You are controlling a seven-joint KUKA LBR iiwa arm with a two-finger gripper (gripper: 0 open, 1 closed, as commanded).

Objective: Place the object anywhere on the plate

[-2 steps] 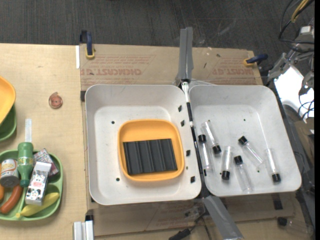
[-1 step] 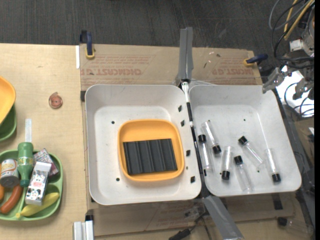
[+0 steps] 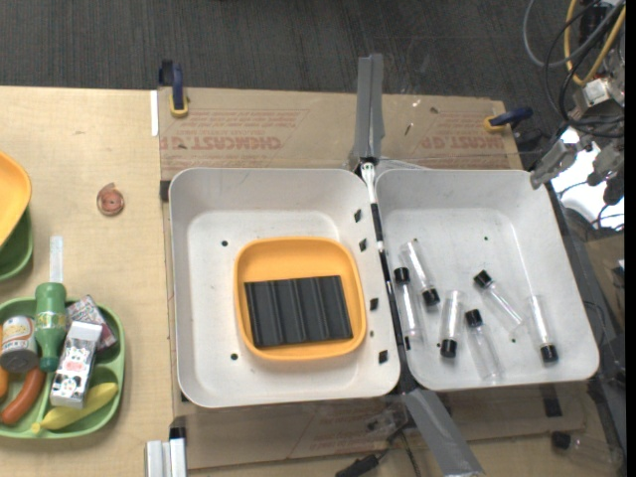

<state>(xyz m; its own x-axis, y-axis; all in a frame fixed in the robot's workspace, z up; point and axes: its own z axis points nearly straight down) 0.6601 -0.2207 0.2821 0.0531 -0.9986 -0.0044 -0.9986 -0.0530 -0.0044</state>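
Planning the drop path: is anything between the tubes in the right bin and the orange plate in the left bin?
Only the bins' adjoining walls lie between the tubes and the orange plate. A dark ribbed block already covers most of the plate's middle.

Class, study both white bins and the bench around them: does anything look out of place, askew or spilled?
Mostly tidy. The clear tubes with black caps lie scattered at different angles in the right bin, not lined up. The orange plate sits square in the left bin, with a dark ribbed block already on it. Nothing looks spilled or broken.
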